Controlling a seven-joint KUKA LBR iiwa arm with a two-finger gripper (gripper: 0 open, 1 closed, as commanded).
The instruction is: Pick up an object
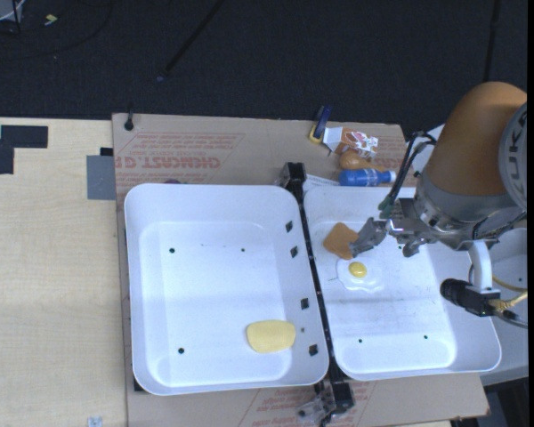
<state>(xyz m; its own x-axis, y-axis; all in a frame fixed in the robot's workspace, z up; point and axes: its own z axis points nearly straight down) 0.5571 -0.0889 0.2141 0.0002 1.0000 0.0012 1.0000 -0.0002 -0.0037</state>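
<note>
My likely target is the fried egg toy [359,272], lying flat in the right bin [427,350], toward its left-centre, just below and a bit left of the gripper [371,235]. It's roughly round, so no real long axis to line up on; a short drop down-left should put the jaws over it. Jaw state: I cannot tell, the fingertips are too dark and small against the bin floor, and I see nothing between them. Just left of the gripper, nearly touching it, is a brown wedge [339,239], maybe toast; it sits just above-left of the egg and is what I'd most likely bump or grab by mistake. The divider [304,256] between the bins is close on the left too. Along the far rim of the right bin: a blue bottle [366,178] on its side, and a brown and white snack toy [355,152] beyond it, both well clear. Left bin [151,327] has a yellow lump [271,335] near its near-right corner, far from the gripper, so not my pick. Judging by this, no grasp made yet.
</note>
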